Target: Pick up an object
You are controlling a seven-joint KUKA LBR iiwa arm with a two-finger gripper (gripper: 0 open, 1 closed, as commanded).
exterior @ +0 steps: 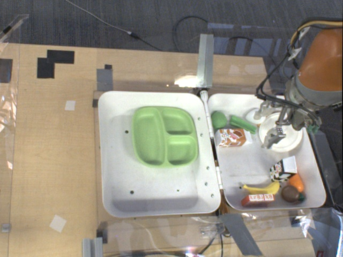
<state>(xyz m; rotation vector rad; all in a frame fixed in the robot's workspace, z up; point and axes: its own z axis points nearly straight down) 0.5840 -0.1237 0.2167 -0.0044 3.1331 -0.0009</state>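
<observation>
My gripper [271, 125] hangs over the back right part of the right bin [236, 167], above a white round dish [292, 139]. Its two fingers stand apart and open, with nothing between them. Left of it lie a green vegetable [231, 121] and a small brown and red carton [231, 137]. Along the bin's front right are a yellow banana [261, 188], a red packet [258, 198], a brown round fruit [291, 194], an orange [296, 182] and a small black and white box [282, 167].
The left bin [115, 159] holds a green divided plate [163, 136]. A metal post [205, 58] stands behind the ridge between the bins. The grey arm with its orange band [320, 63] and cables fills the upper right.
</observation>
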